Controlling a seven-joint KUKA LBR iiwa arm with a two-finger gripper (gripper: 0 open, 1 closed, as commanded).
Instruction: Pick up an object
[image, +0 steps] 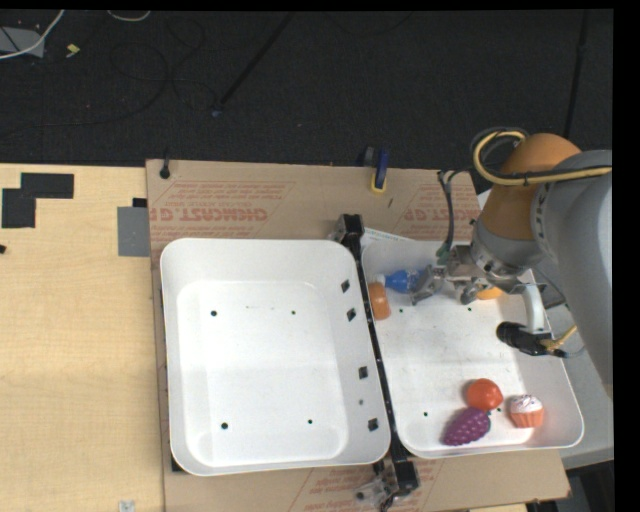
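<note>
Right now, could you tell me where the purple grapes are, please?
The purple grapes lie in the right bin, near its front edge, touching the red ball and just left of the small cupcake.

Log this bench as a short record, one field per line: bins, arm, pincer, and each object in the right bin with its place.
left bin: white, shallow
right bin: white, holds all the objects listed here
arm: grey with orange band, reaching in from the right
pincer: over the right bin's far part, near the blue object
blue object: far part, left of the pincer
orange object: against the left wall
red ball: near right corner
purple grapes: in front of the red ball
cupcake toy: right of the red ball
</note>
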